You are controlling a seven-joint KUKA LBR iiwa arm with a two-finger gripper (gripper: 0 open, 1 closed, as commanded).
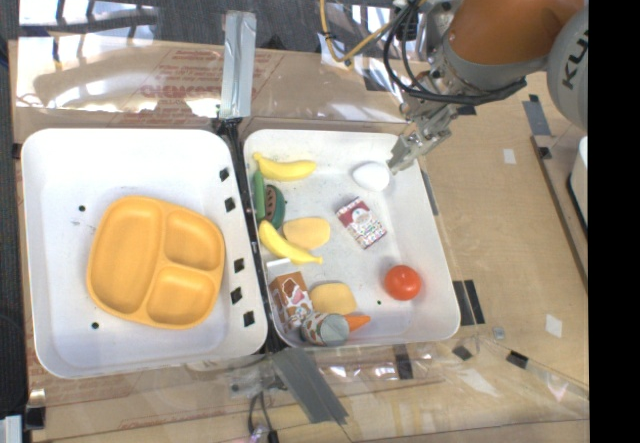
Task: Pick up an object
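The gripper hangs over the far right corner of the right bin, a shallow white tub on a brown worktop. The left bin touches it on the side away from the gripper and holds a yellow divided plate, well apart from the gripper. A grey tape strip runs up from the seam between the bins, left of the gripper; another tape strip lies at the near end of that seam. Short black tape marks dot the worktop right of the gripper. Shiny clear film covers the worktop beyond the left bin.
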